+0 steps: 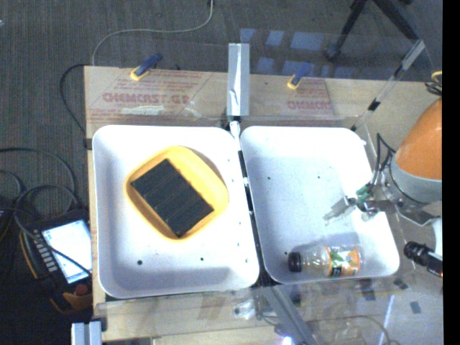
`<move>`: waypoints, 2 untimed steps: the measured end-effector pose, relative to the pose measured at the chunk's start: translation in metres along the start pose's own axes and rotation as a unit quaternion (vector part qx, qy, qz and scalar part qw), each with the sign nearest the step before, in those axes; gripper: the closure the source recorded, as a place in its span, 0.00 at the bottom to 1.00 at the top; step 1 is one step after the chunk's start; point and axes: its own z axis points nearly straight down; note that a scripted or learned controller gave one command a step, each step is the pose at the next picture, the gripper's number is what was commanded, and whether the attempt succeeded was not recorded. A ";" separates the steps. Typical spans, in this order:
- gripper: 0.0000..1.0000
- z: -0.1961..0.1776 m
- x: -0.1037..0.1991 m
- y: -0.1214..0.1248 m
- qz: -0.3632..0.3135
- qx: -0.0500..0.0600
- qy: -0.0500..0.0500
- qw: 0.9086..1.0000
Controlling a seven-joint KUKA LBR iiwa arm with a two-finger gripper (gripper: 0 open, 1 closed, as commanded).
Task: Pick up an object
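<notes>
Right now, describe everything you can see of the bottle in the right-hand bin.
The bottle is small and looks like clear plastic, with a dark cap and an orange, green and white label around its middle. It lies on its side at the near edge of the right bin, cap pointing toward the left bin, its body along the bin's front wall. It looks closed. Nothing else touches it; the end effector is above it in the picture, apart from it.
</notes>
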 end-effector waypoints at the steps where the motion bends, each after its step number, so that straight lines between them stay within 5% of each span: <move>1: 0.00 0.084 -0.020 -0.002 -0.065 -0.001 0.001 0.998; 2: 0.00 0.060 -0.027 -0.005 0.155 0.000 0.001 0.988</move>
